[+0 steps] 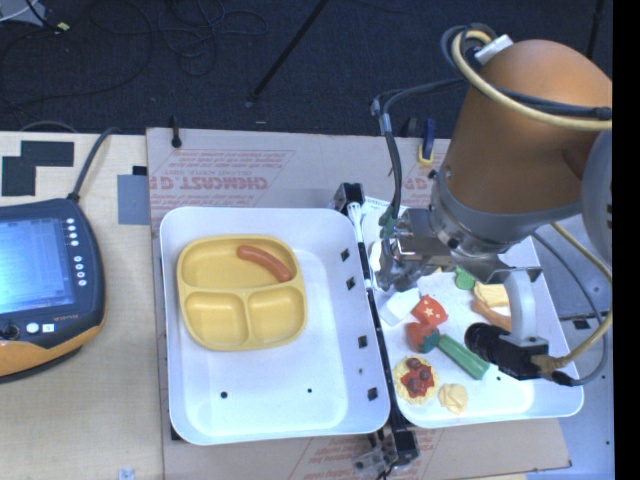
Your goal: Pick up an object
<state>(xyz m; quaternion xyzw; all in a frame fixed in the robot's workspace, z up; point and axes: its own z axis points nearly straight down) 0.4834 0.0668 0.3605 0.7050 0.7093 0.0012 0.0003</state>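
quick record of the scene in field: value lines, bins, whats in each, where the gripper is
left bin: holds a yellow divided plate
plate contents: a toy sausage in the top compartment
right bin: toy food, including a red piece, a green piece, a small pizza and a pale yellow piece
gripper: low over the right bin's left side, near the divide
grasp: fingers too hidden to judge
beside bench: handheld screen pendant at left

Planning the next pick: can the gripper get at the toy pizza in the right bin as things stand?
Probably yes. The toy pizza lies uncovered near the right bin's front edge; the gripper sits just behind it, with only a red toy between.
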